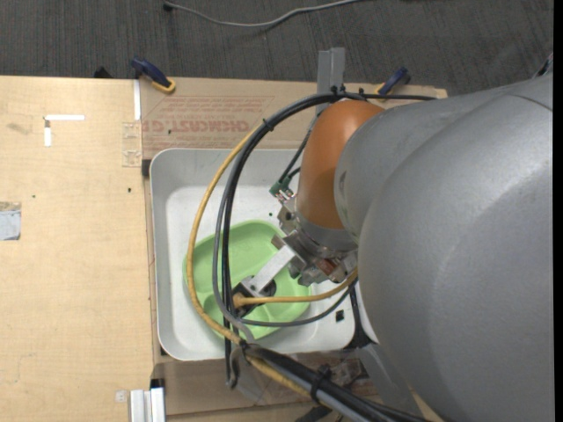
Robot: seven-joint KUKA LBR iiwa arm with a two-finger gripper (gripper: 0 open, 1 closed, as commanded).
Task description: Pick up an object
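A light green bowl-shaped object (230, 255) lies in the left white bin (167, 236), toward its near side. My gripper (303, 264) hangs low over the bowl's right part, under the orange band of the arm (330, 170). The wrist and cables hide the spot where the gripper meets the bowl, so I cannot say whether anything is held. The large grey arm covers the bin on the right.
A yellow cable and black cables (215, 200) loop from the wrist across the left bin. Bare wooden bench top (70, 236) stretches to the left of the bin. Blue clamps (151, 72) hold cardboard (211, 121) behind the bin.
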